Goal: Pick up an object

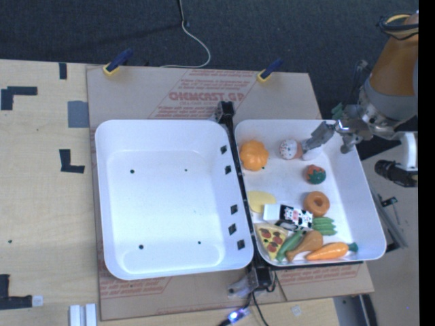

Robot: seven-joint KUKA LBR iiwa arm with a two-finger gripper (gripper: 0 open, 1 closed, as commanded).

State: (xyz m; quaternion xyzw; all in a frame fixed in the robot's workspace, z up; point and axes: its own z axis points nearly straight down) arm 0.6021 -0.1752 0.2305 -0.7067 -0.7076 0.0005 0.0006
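The right bin (pixel 360 182) holds several toy foods: an orange (pixel 253 155), a small white and pink ball (pixel 289 149), a red and green fruit (pixel 315 174), a donut (pixel 317 202), a yellow piece (pixel 260 200), a black-and-white block (pixel 293 215), a pizza slice (pixel 272 237), green pods (pixel 321 224) and a carrot (pixel 329 250). My gripper (pixel 332 143) hangs over the bin's far right part, just right of the ball and above the red fruit. It is open, with nothing between its fingers (pixel 316 140).
The left bin (pixel 109 182) lies beside the right one, with a black hinge strip (pixel 234 182) between them. Both sit on a cardboard sheet (pixel 197 97) held by two clamps. A cable (pixel 194 36) runs across the dark floor behind.
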